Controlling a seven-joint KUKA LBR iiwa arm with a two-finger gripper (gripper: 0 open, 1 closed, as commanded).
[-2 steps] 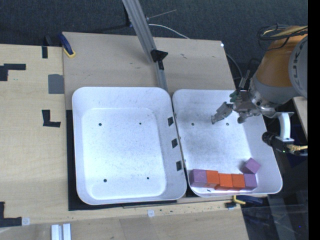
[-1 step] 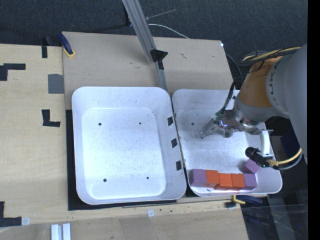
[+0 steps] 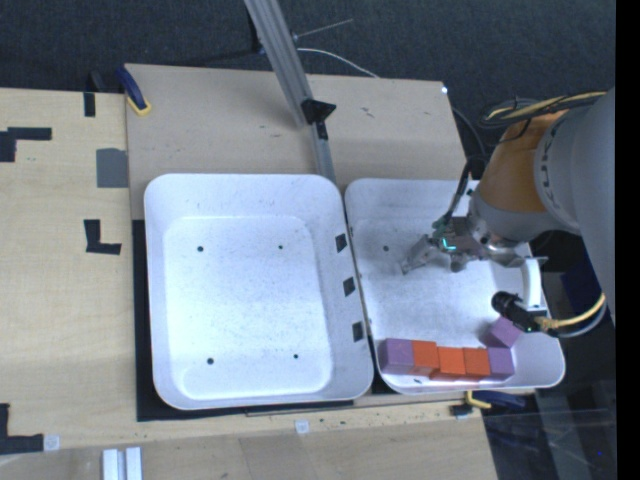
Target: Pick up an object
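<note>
From the camera above, the arm (image 3: 545,183) reaches in from the right over the right bin (image 3: 400,218), its gripper (image 3: 425,256) low above that bin's middle floor — whether the jaws are open or closed cannot be told, and nothing shows between them. The blocks — purple (image 3: 398,354), orange (image 3: 452,360), purple (image 3: 502,360) — lie in a row along the near wall, another purple block (image 3: 503,332) just behind. The left bin (image 3: 165,203) sits alongside on the desk (image 3: 60,268).

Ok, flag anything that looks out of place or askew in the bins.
Nothing looks spilled or damaged. The blocks are all crowded along the right bin's near edge: a purple block, orange blocks, and one purple block tilted against the wall.
</note>
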